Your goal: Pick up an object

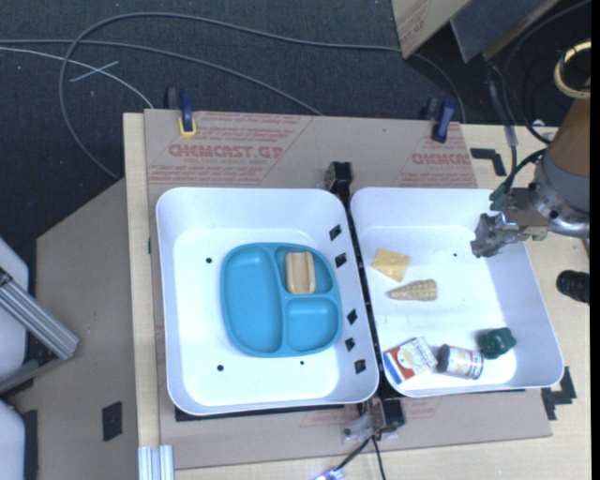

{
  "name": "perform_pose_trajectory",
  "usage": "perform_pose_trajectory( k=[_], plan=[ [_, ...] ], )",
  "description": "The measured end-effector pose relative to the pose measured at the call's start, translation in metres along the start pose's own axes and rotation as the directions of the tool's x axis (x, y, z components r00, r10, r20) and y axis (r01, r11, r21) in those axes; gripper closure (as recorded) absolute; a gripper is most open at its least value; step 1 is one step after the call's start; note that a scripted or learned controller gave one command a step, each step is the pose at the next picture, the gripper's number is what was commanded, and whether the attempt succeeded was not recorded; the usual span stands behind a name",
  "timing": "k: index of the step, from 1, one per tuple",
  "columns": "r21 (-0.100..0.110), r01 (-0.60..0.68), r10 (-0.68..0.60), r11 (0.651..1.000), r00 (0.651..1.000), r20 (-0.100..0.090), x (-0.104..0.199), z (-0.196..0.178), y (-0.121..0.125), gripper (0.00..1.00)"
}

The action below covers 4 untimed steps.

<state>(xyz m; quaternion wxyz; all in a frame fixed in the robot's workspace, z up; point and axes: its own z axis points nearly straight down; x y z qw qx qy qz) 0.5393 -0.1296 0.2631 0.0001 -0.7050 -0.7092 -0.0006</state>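
Blue clamps (two) hold the board.

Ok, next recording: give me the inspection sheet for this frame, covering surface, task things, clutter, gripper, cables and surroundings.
Surface: bench board bearing left bin and right bin, side by side.
Task things: in the right bin, yellow wedge, ridged tan cone, red-and-white packet, small labelled bottle, dark green lump.
Clutter: blue divided tray in the left bin, with a tan block in its upper right compartment.
Gripper: gripper over the right bin's upper right area, holding nothing visible.
Cables: grey cables on the dark floor.
Surroundings: blue clamps at the board's far edge; cardboard box behind.
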Motion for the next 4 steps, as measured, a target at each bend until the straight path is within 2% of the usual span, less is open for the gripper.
perform_pose_trajectory(
  k=[1,2,4],
  plan=[
    [0.003,0.001,-0.001,1.000,1.000,-0.002,0.057,0.006,0.011,1.00],
    [-0.002,0.001,-0.001,1.000,1.000,-0.001,0.114,0.005,0.033,1.00],
    [-0.001,0.000,0.000,1.000,1.000,-0.001,0.205,0.014,0.063,1.00]
  ],
)
